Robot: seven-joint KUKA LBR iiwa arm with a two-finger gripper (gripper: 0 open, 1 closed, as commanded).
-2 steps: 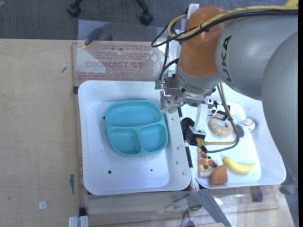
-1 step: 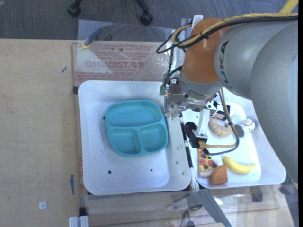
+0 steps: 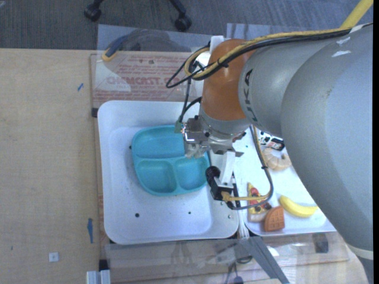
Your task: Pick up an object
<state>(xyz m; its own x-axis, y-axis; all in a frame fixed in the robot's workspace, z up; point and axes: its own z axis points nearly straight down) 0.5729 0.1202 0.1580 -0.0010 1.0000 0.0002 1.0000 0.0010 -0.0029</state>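
1. The grey arm (image 3: 308, 111) with its orange band (image 3: 224, 81) reaches in from the right and hangs over the seam between the two bins.
2. The hand (image 3: 195, 149) sits low at the right edge of the turquoise plastic divided plate (image 3: 160, 167); the wrist hides it from above, so whether it is wide, narrow or holding anything cannot be told.
3. That plate, with three compartments, lies flat in the shallow white left bin (image 3: 118, 218), towards its upper right part, and its right rim runs under the wrist.
4. The shallow white right bin (image 3: 299, 220) is largely covered by the arm.
5. In its lower part lies a yellow toy banana (image 3: 298, 207).
6. Just left of the banana sits an orange-brown ridged toy food piece (image 3: 274, 219), with a colourful pizza-like slice (image 3: 256, 201) touching or just beside it.
7. A pale ring-shaped toy pastry (image 3: 277, 158) lies farther up, near the arm.
8. Black and yellow cables (image 3: 228, 195) hang from the wrist over the bins' shared edge.
9. Both bins rest on the light wooden table (image 3: 44, 158).
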